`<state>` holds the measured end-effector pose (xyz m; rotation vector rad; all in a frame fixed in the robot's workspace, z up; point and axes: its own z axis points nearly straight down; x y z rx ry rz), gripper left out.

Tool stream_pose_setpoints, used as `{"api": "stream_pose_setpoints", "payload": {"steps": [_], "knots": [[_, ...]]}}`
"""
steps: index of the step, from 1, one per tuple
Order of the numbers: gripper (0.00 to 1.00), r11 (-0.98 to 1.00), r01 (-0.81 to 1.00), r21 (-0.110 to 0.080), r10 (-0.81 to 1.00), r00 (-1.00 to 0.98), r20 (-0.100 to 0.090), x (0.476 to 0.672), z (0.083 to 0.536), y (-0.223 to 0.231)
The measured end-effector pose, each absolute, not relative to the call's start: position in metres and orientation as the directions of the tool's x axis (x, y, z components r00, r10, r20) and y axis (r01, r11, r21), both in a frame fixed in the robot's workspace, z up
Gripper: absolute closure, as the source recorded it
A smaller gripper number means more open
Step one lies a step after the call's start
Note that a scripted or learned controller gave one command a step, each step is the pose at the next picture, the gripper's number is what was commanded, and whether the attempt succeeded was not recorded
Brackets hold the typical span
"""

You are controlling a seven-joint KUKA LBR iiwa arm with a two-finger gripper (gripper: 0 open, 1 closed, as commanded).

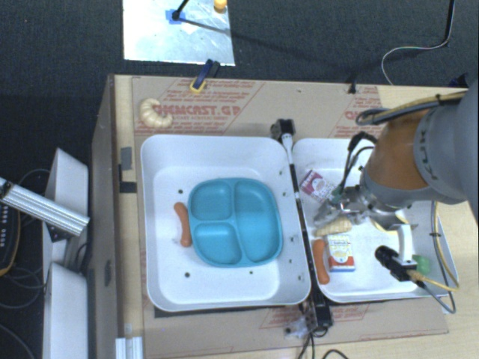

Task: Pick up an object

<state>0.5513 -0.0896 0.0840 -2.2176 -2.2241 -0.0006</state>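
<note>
Landmark: blue divided tray (234, 221) in left bin (161, 170). Sausage (183, 224) just left of tray. Right of tray, gripper (334, 209) low over right bin (374, 294); small carton (340, 251) and second sausage (321, 261) below it.

My grey arm with its orange band (397, 159) reaching in over the shallow white right-hand bin (430, 290), wrist bent down, my two-finger gripper (334, 209) low near that bin's left side

One fixed overhead cam, angled down on both bins (224, 152), arm (426, 155) entering from right
</note>
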Motion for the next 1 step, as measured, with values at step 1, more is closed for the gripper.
{"api": "stream_pose_setpoints", "payload": {"steps": [1], "knots": [[1.00, 0.003, 1.000, 0.002, 1.000, -0.003, 0.001, 0.5520, 0.0945, -0.0899]]}}
